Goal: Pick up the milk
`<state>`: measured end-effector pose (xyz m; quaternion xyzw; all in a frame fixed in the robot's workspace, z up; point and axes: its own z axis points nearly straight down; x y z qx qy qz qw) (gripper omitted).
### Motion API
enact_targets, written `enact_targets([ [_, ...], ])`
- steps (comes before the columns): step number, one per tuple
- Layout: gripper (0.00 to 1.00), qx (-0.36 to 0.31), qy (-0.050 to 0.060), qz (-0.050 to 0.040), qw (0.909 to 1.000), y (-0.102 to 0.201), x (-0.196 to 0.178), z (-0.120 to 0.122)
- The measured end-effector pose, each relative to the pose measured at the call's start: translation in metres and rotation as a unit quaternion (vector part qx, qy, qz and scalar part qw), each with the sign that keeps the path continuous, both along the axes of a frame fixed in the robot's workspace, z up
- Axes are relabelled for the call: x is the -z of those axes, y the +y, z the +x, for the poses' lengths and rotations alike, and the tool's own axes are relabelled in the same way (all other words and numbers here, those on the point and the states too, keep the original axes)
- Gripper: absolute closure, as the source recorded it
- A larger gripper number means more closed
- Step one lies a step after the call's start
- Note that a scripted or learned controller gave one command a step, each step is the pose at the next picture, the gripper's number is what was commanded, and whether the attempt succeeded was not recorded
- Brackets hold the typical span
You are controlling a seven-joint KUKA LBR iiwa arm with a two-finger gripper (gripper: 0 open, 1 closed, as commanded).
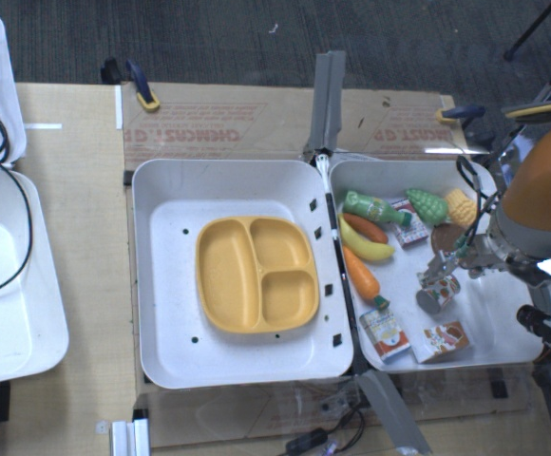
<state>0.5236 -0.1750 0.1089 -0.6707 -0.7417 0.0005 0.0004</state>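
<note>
A small white carton (pixel 384 332) with coloured print, apparently the milk, lies flat near the front left of the right bin (pixel 503 354). A second small carton (pixel 444 340), white with orange-brown print, lies just to its right. My gripper (pixel 438 286) hangs low over the middle of the right bin, behind both cartons and apart from them. A grey shape lies right under its tip, and I cannot make out what it is.
Along the right bin's left and back sides lie a carrot (pixel 361 274), a banana (pixel 366 245), a green bottle (pixel 375 207), a green vegetable (pixel 427 204), a yellow corn cob (pixel 461 207) and a small pink box (pixel 410 233). The left bin (pixel 161 283) holds a yellow divided plate (pixel 256 274).
</note>
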Motion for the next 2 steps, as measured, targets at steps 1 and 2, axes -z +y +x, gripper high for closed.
enact_targets([
  [1, 0.00, -0.009, 0.000, 0.0054, 0.9999, -0.0386, 0.0177, 0.0521],
  [2, 0.00, -0.009, 0.000, 0.0054, 0.9999, -0.0387, 0.0176, 0.0520],
])
